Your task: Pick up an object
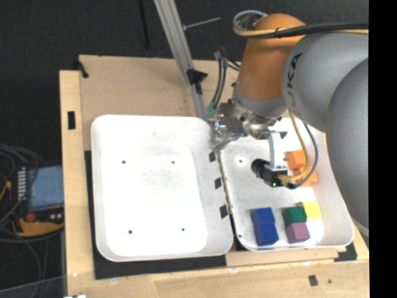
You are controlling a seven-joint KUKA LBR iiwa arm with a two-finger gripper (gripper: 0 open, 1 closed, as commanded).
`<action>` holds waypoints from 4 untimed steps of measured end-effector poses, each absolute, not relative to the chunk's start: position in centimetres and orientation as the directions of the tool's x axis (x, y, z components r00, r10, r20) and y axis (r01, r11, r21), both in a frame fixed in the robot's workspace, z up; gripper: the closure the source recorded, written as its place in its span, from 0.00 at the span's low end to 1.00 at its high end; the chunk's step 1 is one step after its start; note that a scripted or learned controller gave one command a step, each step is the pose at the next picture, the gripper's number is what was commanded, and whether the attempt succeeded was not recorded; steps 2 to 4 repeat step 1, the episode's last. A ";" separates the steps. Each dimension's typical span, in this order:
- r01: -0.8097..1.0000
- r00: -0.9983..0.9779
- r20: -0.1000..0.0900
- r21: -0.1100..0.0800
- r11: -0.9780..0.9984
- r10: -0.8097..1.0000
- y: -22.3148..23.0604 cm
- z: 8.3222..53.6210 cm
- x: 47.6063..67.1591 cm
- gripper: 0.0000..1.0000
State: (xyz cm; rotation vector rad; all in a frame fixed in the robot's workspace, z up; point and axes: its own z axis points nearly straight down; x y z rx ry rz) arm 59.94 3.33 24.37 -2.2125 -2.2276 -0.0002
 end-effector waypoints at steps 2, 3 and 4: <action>1.000 -0.008 0.002 -0.001 0.008 1.000 7.7 25.0 57.3 1.00; 1.000 -0.008 0.002 -0.001 0.008 1.000 7.7 25.0 57.3 1.00; 1.000 -0.008 0.002 -0.001 0.008 1.000 7.7 25.0 57.3 1.00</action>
